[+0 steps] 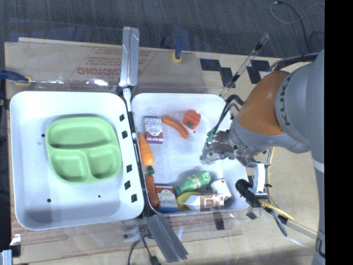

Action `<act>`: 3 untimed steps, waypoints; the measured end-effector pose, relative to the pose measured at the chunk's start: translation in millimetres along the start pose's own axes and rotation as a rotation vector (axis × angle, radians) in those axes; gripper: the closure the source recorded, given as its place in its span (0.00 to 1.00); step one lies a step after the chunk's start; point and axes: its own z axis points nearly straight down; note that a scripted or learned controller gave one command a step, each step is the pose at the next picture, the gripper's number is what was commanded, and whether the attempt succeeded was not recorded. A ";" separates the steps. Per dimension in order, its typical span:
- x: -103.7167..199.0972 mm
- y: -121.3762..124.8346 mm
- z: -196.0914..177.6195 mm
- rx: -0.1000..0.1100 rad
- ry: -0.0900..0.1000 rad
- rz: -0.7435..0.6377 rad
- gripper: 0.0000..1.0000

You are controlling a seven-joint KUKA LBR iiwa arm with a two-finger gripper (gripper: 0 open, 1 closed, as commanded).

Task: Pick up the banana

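In the camera view, the metal end effector (214, 149) hangs over the right bin's (182, 99) right edge; whether it is open I cannot tell. The curved yellow banana (187, 195), partly hidden under a glossy green bottle (194, 181), lies by that bin's near edge. One moulded green three-compartment tray (84, 148) sits in the left bin (27, 148).

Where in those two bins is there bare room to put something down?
Left bin: white floor rings the green tray, widest along the near edge. Right bin: a bare patch mid-floor, between the carrot, hot dog and end effector. Its near edge is crowded: green bottle, cartons, packets.
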 end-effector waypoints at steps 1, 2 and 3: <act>2.0 36.9 -96.8 0.000 0.001 0.089 1.00; 30.6 -17.2 -212.8 -0.001 0.000 0.060 1.00; 132.2 -50.9 -187.7 0.002 -0.001 -0.133 1.00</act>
